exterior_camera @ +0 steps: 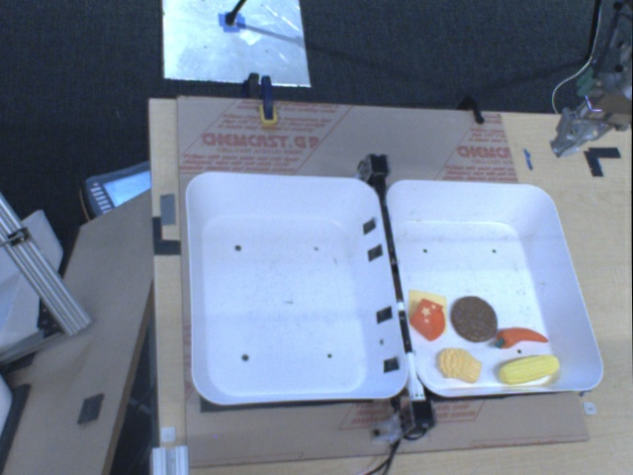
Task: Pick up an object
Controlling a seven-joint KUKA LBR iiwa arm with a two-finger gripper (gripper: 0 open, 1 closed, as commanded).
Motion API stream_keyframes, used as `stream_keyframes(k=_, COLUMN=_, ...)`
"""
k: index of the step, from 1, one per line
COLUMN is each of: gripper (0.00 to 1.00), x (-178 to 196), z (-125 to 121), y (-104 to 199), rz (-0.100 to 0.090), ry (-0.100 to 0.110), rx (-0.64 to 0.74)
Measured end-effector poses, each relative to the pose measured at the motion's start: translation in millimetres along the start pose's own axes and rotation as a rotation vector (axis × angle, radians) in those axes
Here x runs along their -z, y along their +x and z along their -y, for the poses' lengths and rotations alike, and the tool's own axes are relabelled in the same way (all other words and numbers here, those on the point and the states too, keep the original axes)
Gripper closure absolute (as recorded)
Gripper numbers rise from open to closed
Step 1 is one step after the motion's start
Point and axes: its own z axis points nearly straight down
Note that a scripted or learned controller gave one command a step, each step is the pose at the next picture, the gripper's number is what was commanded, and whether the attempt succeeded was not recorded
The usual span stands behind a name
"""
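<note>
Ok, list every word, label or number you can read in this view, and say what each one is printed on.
"CHEMCAST GP" in red, on the brown sheet under the bins, at its upper left.
"CHEMCAST", the same red print repeated at the sheet's upper right; whatever follows it is too blurred to read.
More red print on the sheet's front edge, below the bins, is too cut off to read.
The white bins carry no print.

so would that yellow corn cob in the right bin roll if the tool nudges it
Probably. The corn cob looks rounded and elongated, so a sideways nudge may roll it. It lies near the right bin's front wall, which would likely stop it. It looks like a plastic toy, so probably light and stiff.
</note>
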Motion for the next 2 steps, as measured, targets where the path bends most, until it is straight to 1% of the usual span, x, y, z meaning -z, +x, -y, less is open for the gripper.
stream_keyframes(k=1, gripper=1.00, x=-5, z=1, y=0, rz=-0.001, ry=0.001, rx=0.000)
stream_keyframes(k=2, gripper=1.00, x=50, z=3, y=74, rz=-0.002, ry=-0.004, rx=0.005)
